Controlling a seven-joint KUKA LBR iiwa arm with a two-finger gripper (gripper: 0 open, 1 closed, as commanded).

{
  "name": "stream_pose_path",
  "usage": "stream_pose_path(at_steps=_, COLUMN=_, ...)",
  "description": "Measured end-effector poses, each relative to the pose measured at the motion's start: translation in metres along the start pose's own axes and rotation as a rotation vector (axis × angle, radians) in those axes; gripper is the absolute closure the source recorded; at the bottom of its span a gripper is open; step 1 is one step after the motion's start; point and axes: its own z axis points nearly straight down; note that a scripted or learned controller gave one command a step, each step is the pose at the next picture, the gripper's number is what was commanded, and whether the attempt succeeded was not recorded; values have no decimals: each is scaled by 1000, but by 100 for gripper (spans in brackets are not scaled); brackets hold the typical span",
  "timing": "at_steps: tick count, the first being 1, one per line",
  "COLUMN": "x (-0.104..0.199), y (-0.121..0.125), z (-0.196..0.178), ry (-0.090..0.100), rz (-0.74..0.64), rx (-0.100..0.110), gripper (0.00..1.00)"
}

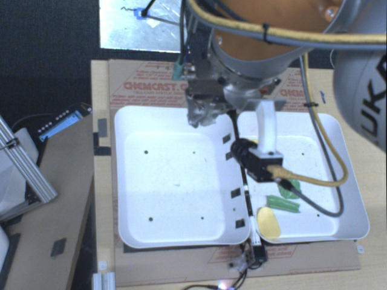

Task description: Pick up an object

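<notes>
2 white bins side by side; the right bin (354, 213) carries the candidates. 3 items lie in its near-left part: a green pod (283, 203), a second green piece (291, 186) at the pod's 12 o'clock and partly hidden, and a yellow oval (268, 223) at the pod's 7 o'clock. Your gripper (202, 112) hangs over the 1 o'clock corner of the left bin (169, 180), well apart from all 3. Parted or closed, you cannot tell; nothing is seen in its grip. My read: approach stage, no grasp yet. Next move calls for travel toward 5 o'clock, then descent onto 1 item.
</notes>
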Motion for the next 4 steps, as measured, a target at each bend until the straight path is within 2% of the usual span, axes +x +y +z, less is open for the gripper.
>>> stream_pose_path(at_steps=1, x=18, y=1, z=-46, ry=-1, rz=4, rx=-1, gripper=100)
stream_pose_path(at_steps=2, x=17, y=1, z=-58, ry=-3, rz=5, rx=2, gripper=100)
stream_pose_path(at_steps=3, x=17, y=1, z=-57, ry=-3, rz=5, rx=3, gripper=0)
stream_pose_path(at_steps=4, x=18, y=1, z=-69, ry=-2, rz=1, rx=1, gripper=100)
